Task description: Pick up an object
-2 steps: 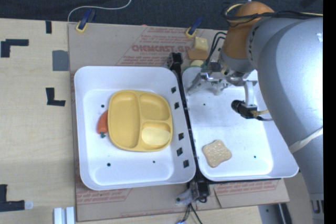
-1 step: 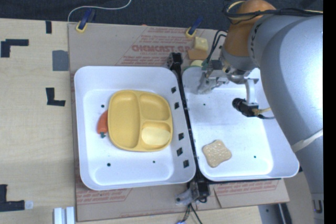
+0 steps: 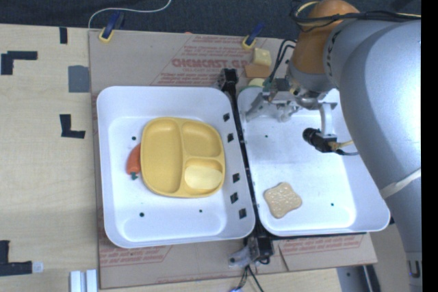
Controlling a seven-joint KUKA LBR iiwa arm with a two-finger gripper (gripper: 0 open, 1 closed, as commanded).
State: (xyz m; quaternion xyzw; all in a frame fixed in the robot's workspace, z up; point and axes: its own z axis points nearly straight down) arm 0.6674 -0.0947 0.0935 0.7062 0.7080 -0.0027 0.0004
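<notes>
White plastic forms the two shallow bins that sit side by side at the centre of the frame, their inner rims meeting along a dark seam. In the left bin [image 3: 113, 147] we see a yellow divided plate [image 3: 179, 154] occupying most of the floor, with bare margin along the lower and right walls; an orange-red object [image 3: 133, 161] shows partly from under the plate's left edge, close to the left wall. The right bin [image 3: 342, 215] offers more open floor: a tan, cracker-like piece [image 3: 282, 200] lies alone in its lower left part, near the seam and well apart from the arm. The grey arm [image 3: 383, 99], with its orange band [image 3: 321, 34], enters from the right of the frame and covers the bin's right side. The gripper [image 3: 274, 102] hangs over the upper left corner of the right bin, just beside the seam and the bin's top rim. We cannot tell how far it is open, and we see nothing in its grasp. A tan block [image 3: 259, 63] rests on the cardboard above that corner.
</notes>
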